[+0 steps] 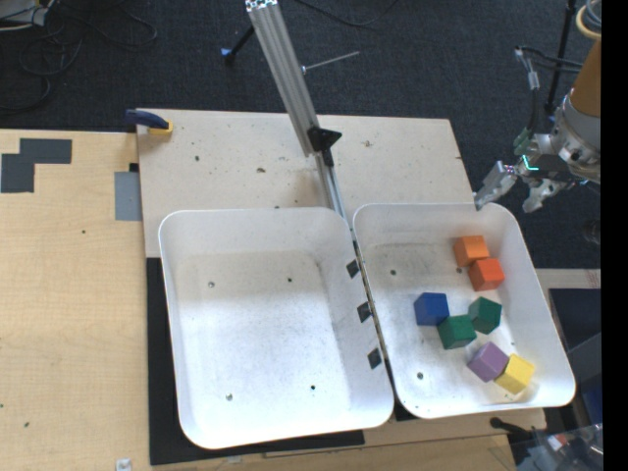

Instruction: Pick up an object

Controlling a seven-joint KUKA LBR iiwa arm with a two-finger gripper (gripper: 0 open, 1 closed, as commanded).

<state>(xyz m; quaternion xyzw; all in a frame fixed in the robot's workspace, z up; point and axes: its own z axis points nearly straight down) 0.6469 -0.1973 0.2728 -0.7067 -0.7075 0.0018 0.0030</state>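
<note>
The right bin [412, 226] holds several small blocks: an orange one [471, 249], a red-orange one [486, 274], a blue one [431, 308], two green ones [486, 313] [456, 332], a purple one [488, 361] and a yellow one [516, 373]. My gripper [512, 192] hangs above the bin's far right corner, off to the upper right of the orange block. Its fingers are spread apart and nothing sits between them.
The left bin [255, 263] lies beside the right one, with black clips [364, 311] along the shared wall. A slanted aluminium bar [290, 77] rises from behind the bins. A blue and yellow clamp [149, 121] sits at the board's far left corner.
</note>
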